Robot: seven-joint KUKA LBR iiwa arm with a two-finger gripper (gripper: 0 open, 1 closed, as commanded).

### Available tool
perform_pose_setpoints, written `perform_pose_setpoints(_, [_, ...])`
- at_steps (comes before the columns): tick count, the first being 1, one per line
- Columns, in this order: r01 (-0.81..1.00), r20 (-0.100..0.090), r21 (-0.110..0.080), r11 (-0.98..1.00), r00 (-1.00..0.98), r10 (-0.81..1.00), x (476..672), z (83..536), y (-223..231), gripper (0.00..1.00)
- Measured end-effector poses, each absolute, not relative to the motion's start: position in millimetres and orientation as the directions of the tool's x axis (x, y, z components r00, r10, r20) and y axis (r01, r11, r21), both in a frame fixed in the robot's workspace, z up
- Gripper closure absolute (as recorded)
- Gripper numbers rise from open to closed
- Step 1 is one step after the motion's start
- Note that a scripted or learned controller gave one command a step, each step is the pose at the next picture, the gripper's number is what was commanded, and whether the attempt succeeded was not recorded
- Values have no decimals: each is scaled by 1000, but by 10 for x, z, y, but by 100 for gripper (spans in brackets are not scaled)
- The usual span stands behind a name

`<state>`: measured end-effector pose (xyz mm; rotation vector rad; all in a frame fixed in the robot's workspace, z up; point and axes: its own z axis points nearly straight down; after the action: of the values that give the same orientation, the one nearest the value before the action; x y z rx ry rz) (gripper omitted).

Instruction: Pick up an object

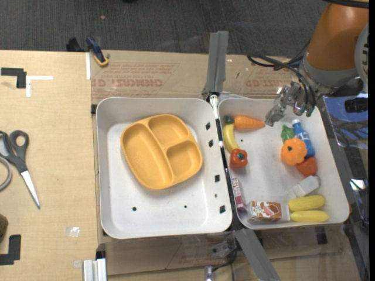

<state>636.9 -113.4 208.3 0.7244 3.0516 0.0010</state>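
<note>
Just left of the gripper (285, 105) lies a toy carrot (248, 122), nothing between the fingers; whether they're spread or closed, cannot tell. Below the gripper: blue bottle (302, 136), orange fruit (293, 151), red piece (307, 167). Further below-left, banana (229, 137), tomato (238, 158), snack box (266, 211), two yellow corn pieces (307, 209). All in right bin (335, 174). Far left, orange divided plate (161, 150) in left bin (105, 174).
</note>
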Motion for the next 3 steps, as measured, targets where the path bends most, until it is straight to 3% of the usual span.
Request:
perform_pose_setpoints(1, [404,-2,0,915,-915,404,5836,989,-1164,100])
perform_pose_setpoints(2, [404,-2,0,915,-915,404,5838,992,-1164,0])
perform_pose_setpoints(3, [242,-5,0,970,-970,242,5933,1015,-2187,0])
